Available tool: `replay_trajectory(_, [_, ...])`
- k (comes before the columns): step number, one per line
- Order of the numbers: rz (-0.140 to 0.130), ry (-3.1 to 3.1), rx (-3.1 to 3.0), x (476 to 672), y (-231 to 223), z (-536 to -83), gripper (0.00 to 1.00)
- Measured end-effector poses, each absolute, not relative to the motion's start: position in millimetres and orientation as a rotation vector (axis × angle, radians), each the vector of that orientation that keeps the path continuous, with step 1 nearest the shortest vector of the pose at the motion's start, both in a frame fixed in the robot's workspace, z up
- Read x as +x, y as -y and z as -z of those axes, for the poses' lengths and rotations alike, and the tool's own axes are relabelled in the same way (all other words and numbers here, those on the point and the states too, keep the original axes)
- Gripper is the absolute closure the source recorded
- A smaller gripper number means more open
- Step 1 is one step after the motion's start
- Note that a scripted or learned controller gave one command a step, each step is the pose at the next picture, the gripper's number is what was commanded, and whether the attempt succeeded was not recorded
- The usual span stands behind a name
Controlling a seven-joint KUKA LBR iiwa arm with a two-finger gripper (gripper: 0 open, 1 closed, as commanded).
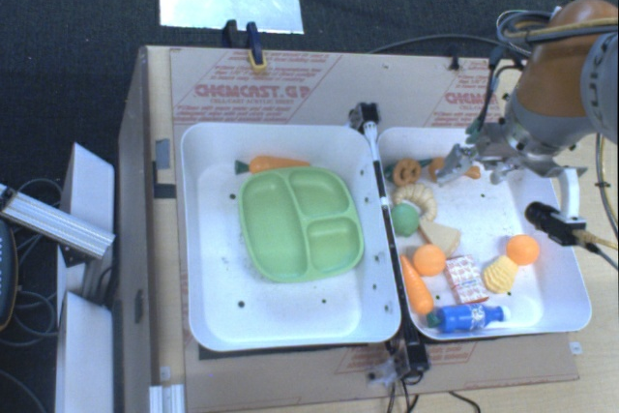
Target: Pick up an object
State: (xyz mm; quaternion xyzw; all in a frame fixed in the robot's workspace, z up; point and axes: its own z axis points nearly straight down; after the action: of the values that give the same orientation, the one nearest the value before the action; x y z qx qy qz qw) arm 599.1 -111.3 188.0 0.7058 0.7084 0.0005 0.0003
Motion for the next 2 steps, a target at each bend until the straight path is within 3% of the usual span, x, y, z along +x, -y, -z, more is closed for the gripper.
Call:
replay_trajectory(1, [0.001,-2.223,2.221,519.1,93.7,-96.6,0.0])
replay_trajectory(2, [-0.002,-2.224,2.217,585.8,91.0,-84.4,0.0])
